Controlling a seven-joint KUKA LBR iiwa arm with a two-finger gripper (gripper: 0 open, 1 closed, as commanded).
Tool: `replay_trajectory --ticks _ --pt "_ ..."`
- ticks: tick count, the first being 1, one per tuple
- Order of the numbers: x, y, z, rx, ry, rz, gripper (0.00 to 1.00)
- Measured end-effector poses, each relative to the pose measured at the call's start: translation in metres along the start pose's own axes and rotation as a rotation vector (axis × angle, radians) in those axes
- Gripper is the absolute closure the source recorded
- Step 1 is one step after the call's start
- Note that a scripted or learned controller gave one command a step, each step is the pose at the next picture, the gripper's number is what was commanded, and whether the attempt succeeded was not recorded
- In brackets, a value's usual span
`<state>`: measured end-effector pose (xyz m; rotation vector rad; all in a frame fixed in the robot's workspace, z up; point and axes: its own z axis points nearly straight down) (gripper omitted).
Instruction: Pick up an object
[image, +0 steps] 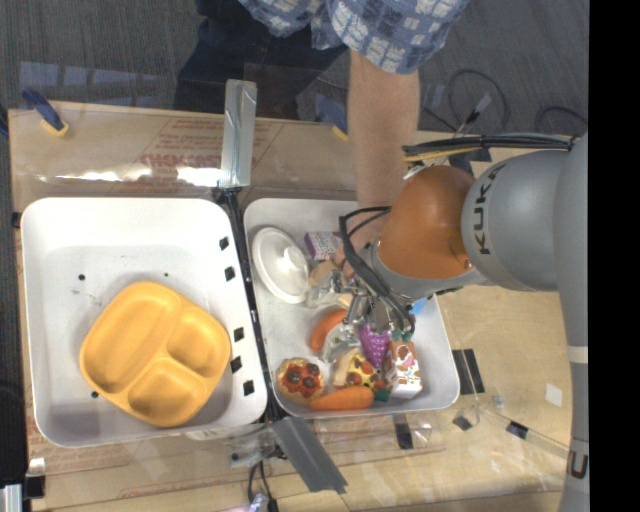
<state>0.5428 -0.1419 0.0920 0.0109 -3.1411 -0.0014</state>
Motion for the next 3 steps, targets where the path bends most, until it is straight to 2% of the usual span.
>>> replay_trajectory --ticks 1,2,3 --pt "0.001 0.039 0.0 -0.001 0.002 0.035 0.0" --pt "0.043 -0.004 -0.006 0.006 -0.02 -0.047 0.0" --pt "0.042 -0.002 -0.016 0.005 -0.018 -0.055 1.0"
